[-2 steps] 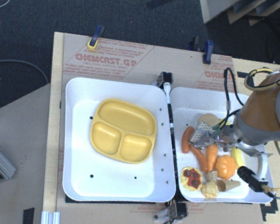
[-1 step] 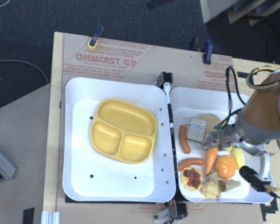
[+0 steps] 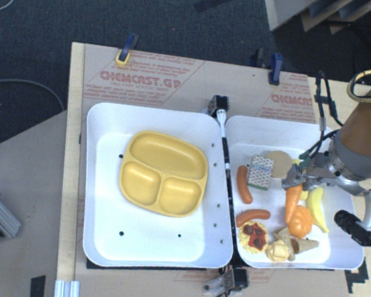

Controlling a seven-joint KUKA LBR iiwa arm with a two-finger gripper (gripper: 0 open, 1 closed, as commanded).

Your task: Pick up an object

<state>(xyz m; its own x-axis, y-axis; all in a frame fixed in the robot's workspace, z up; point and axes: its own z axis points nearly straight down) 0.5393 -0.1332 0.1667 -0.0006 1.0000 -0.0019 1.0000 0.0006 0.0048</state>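
Observation:
My gripper (image 3: 300, 179) hangs over the right bin (image 3: 241, 127), at the upper end of an orange carrot (image 3: 291, 200); whether it touches the carrot is unclear. To the right of the carrot lies a yellow banana (image 3: 317, 210), and below it an orange round fruit (image 3: 300, 224). Left of the gripper are a small checkered box (image 3: 260, 171) and a tan disc (image 3: 279, 160). Two red sausages (image 3: 244, 184) (image 3: 253, 215) lie at the bin's left side. A pizza slice (image 3: 254, 235), a pale lumpy piece (image 3: 279, 250) and a cone (image 3: 305, 245) sit along the front.
The left bin (image 3: 100, 168) holds a yellow three-compartment plate (image 3: 163, 173). A black divider clamp (image 3: 219, 104) sits between the bins at the back. The arm's grey body (image 3: 366, 142) covers the right bin's far right corner.

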